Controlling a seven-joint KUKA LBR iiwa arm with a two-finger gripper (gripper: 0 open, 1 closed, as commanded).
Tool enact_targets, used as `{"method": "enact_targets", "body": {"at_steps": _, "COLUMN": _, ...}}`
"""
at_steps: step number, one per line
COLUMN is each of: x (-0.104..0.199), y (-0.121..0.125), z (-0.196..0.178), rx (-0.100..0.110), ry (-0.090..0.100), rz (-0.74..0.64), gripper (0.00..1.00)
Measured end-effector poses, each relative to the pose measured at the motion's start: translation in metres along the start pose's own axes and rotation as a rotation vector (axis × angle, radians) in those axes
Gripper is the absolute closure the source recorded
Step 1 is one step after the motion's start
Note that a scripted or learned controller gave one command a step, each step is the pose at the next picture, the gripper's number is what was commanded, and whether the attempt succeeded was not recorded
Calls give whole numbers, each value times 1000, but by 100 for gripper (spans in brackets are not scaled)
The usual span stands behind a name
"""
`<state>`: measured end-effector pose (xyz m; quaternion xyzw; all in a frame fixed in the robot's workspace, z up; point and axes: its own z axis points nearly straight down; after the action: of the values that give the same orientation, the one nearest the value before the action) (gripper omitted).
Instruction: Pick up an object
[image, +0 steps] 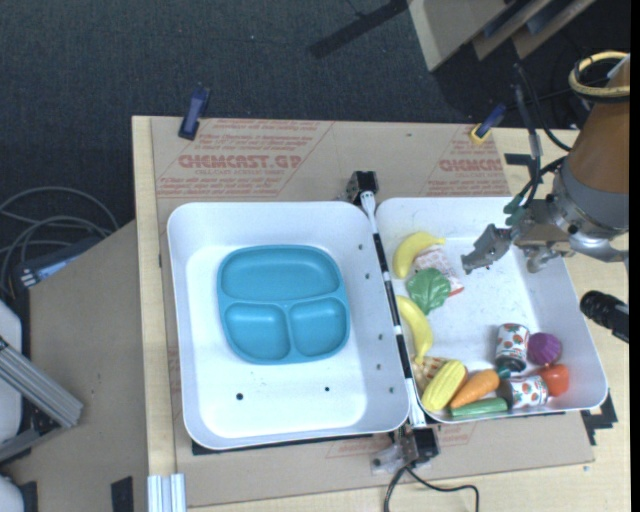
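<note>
The left shallow white plastic bin (190, 300) holds a smooth light-blue plastic plate (283, 302) with three rounded compartments, lying flat near its middle. The right shallow white plastic bin (590, 330) holds toy foods: a curved yellow plastic banana (414, 248) near the top left, a crinkled green leafy piece (428, 290) just below it lying over a small white-and-red packet (438, 262) whose print is too small to read, and a second banana (416, 325) along the left wall. In the lower corner a yellow corn cob (443, 384), orange carrot (477, 386), green pod (480, 407), two small printed cans (511, 346), a purple ball (544, 348) and a red piece (556, 378) crowd together, partly overlapping. The grey two-finger gripper (508, 250) hangs over the bin's upper right, above bare floor, its jaws spread apart with nothing between them. The arm is cut off at the right.
</note>
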<state>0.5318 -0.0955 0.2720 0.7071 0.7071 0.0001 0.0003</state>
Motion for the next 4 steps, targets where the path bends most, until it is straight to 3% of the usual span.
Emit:
{"method": "enact_targets", "body": {"at_steps": 1, "x": 18, "y": 24, "z": 88, "rx": 2, "ry": 1, "rz": 0, "gripper": 0}}
{"method": "enact_targets", "body": {"at_steps": 2, "x": -29, "y": 70, "z": 90, "rx": 0, "ry": -1, "rz": 1, "gripper": 0}}
{"method": "enact_targets", "body": {"at_steps": 3, "x": -2, "y": 52, "z": 185, "rx": 2, "ry": 1, "rz": 0, "gripper": 0}}
{"method": "enact_targets", "body": {"at_steps": 4, "x": 4, "y": 37, "z": 187, "rx": 2, "ry": 1, "rz": 1, "gripper": 0}}
